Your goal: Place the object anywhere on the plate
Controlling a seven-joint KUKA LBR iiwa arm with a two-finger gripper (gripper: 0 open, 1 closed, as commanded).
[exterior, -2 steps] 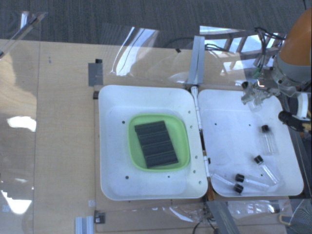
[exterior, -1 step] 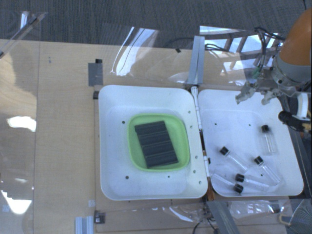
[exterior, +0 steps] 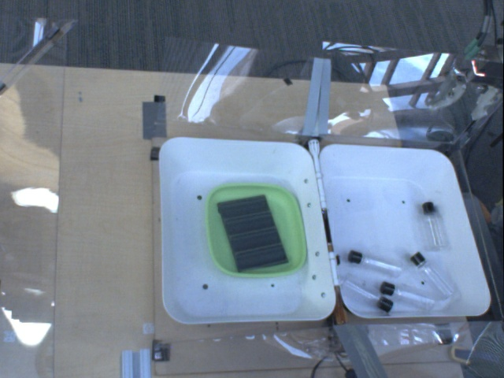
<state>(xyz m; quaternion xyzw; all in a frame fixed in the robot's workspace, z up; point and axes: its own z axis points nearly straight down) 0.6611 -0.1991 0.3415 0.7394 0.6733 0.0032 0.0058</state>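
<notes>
Left bin [exterior: 177,290], centre left of the frame: a shallow white tray with rounded corners, resting on the wooden bench [exterior: 87,211]. A green plate [exterior: 294,239], square with rounded corners, sits in the middle of this bin. A dark block [exterior: 251,233] with ribs across its top lies flat on the plate, well inside the rim, its long axis tilted slightly toward the upper left. The block covers most of the plate's floor and leaves a green margin on all sides

Right bin [exterior: 465,211], centre right of the frame: it touches the left bin along a shared edge with small clips. Five clear vials [exterior: 431,228] with black caps lie on their sides here. One lies near the right wall, apart from the rest. The other four are spread across the bin's lower part, and the two lowest lie just beside each other

A grey post [exterior: 318,101] stands behind the seam between the bins. A small grey bracket [exterior: 154,118] sits on the bench above the left bin's upper left corner. Bright glare streaks cross the bench at upper centre and along the left side

The state of the gripper cannot be told
</notes>
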